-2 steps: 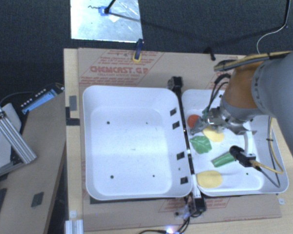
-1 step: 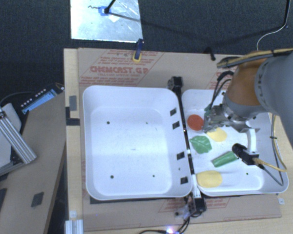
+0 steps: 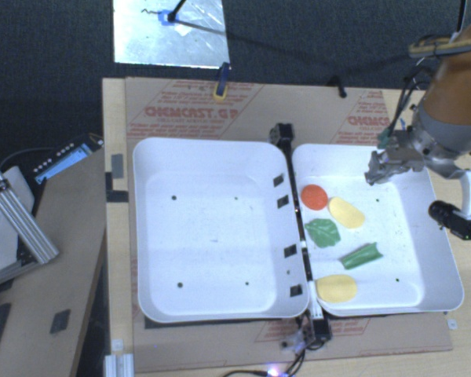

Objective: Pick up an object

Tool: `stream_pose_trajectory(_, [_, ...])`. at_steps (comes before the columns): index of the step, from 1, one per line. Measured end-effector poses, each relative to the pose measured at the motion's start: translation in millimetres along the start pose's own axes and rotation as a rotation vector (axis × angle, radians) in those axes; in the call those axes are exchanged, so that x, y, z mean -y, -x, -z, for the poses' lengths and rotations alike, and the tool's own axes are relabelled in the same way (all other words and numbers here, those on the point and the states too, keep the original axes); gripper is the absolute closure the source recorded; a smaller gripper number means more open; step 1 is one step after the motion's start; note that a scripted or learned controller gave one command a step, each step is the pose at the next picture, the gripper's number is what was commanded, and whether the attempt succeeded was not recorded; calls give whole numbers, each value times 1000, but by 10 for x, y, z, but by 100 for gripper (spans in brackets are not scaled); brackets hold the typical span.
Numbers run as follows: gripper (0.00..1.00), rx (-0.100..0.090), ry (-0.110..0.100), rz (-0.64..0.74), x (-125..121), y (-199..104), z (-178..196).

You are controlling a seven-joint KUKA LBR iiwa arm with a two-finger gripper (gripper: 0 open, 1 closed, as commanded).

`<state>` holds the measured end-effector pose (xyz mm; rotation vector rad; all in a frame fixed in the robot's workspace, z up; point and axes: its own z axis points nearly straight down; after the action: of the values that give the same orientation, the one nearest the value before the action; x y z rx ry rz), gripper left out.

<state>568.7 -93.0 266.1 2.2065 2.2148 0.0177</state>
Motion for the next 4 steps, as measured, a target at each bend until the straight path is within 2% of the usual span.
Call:
stream_pose_trajectory(1, [100, 1, 3, 3, -567, 13, 1289])
stream_pose_trajectory(2, [100, -2, -8, 1, -25, 27, 2096])
stream_pose_trajectory(3, [100, -3, -11, 0, 666, 32, 2491])
stream_pose_trajectory(4, [100, -2, -12, 1, 773, 71, 2665])
